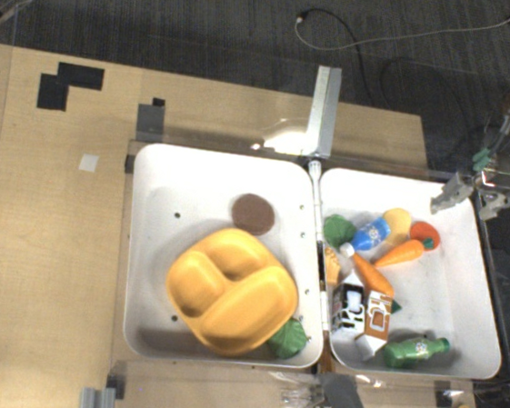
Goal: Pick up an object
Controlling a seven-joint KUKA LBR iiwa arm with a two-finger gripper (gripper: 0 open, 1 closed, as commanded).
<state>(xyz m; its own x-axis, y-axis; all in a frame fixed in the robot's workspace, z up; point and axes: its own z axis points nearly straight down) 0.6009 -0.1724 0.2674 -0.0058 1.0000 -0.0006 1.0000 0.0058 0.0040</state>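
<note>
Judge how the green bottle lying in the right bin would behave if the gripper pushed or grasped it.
The green bottle lies on its side near the right bin's front wall, so a push would probably roll it. Its rounded, seemingly glossy body may slip between fingers. It looks small and probably light, so likely easy to lift once gripped squarely.

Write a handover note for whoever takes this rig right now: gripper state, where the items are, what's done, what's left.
Gripper: above the top right corner of the right bin, holding nothing; finger state unclear.
Right bin: green bottle near the front, two carrots, a carton, a blue bottle and small round toys bunched toward the divider.
Left bin: large yellow sectioned container, brown disc behind it, green piece at its front right edge.
Done: nothing picked.
Left: descend, grasp one object, lift.
</note>
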